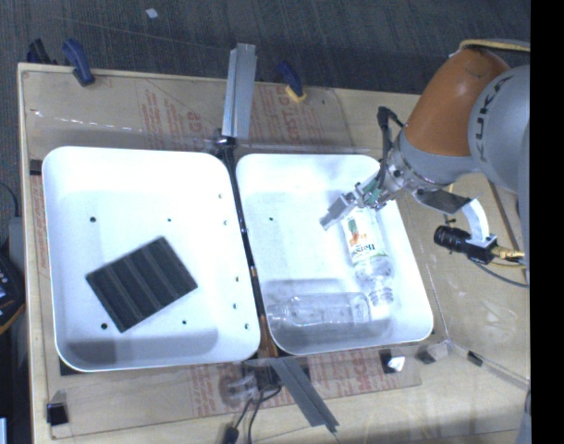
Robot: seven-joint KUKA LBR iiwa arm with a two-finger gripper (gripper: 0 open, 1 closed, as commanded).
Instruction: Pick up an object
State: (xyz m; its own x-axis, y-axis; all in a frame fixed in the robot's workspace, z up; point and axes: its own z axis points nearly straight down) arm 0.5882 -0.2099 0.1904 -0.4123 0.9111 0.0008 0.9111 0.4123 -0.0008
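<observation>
Looking first at the gripper (353,203), we find it low over the far part of the right bin (263,248), just above the capped far end of a clear plastic bottle (366,248) with a white and red label; whether it is released or clenched we cannot tell, because the tips blur into the bottle's top, and we see nothing plainly between them. That bottle lies on its side along the right wall, pointing near to far. A second clear bottle (317,309) lies across the near end of the same bin, its end just beside the first one. We judge the step in hand to be the descent onto the labelled bottle, and to do it well we want the grasp to straddle the round body across its width, lower than the cap, since smooth plastic can roll or squirt out of a shallow pinch. We also want clearance from the bin's right wall. Outward from there, the grey arm (467,118) with its orange band reaches in from the right. The left bin (69,183) holds a dark ribbed flat panel (141,282). Both bins sit on a pale bench (467,322), held by blue clamps (77,60) at the far edge, above dark carpeted floor (263,7).
</observation>
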